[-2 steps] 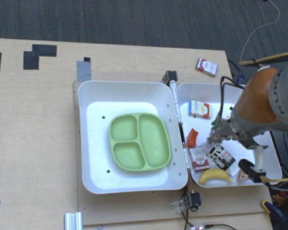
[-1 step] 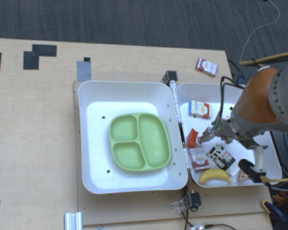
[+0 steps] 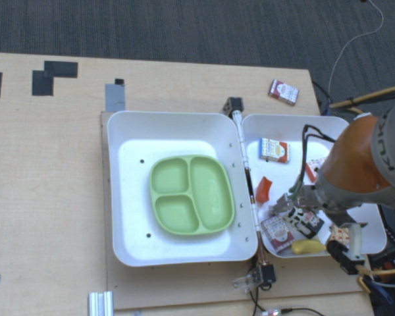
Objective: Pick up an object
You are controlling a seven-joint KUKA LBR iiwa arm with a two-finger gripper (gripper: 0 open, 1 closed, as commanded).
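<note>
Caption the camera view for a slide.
KUKA arm's gripper lowered among clutter in the right bin; a green divided plate lies in the left bin.

The arm point(image 3: 375, 170) is a thick, rounded grey body with a broad orange band point(image 3: 355, 160) wrapping it above the wrist. A thin black cable point(image 3: 309, 137) loops up off the band's left side. Below the band sits a darker grey wrist section with small black-and-silver fittings point(image 3: 301, 209).
</note>
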